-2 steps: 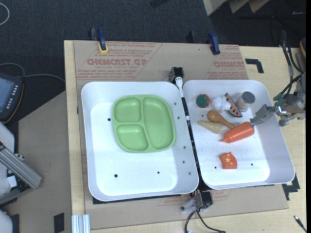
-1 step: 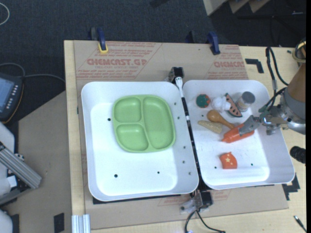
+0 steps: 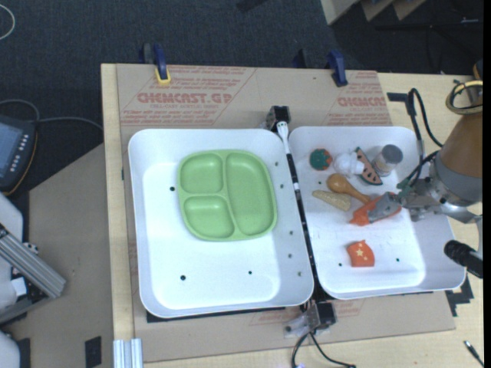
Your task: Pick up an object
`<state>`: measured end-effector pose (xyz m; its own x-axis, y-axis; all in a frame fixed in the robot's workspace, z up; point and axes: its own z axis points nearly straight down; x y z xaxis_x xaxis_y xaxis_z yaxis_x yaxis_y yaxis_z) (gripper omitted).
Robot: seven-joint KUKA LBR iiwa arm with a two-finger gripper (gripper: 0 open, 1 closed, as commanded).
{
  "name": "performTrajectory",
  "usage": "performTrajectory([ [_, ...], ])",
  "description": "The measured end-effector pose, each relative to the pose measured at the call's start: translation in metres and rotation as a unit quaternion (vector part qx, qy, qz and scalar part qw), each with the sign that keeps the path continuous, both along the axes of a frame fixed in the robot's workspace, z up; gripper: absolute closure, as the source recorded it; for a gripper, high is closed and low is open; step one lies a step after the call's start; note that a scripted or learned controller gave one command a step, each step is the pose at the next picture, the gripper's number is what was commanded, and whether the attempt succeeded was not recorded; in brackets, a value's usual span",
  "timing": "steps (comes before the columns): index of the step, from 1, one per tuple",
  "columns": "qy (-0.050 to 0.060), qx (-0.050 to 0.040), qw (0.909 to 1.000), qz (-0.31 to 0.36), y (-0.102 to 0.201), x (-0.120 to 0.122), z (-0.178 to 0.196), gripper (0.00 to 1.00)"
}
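The right bin (image 3: 406, 271) holds several small toys. Among them are a green and red ball (image 3: 320, 159), a white figure (image 3: 349, 162), a watermelon slice (image 3: 370, 175) and a grey cylinder (image 3: 391, 155). A brown pear-shaped piece (image 3: 344, 185) and a tan stick (image 3: 330, 199) lie mid-bin, with a red-orange piece (image 3: 360, 254) nearer the front. My gripper (image 3: 387, 207) reaches in from the right, low over an orange carrot-like piece (image 3: 362, 217), and its tip meets or overlaps that piece's right end.
The left bin (image 3: 153, 267) holds a green divided plate (image 3: 228, 195). The grey arm with its orange band (image 3: 464, 156) crosses the right bin's right rim. Cables (image 3: 418, 117) run along the bench at the back right.
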<state>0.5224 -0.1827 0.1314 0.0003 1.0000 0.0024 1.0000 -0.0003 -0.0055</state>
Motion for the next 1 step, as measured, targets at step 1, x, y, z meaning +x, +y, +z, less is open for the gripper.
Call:
performTrajectory([
  [1,0.0,0.0,1.0,0.0,0.0009,-0.0008,-0.0497,0.0],
])
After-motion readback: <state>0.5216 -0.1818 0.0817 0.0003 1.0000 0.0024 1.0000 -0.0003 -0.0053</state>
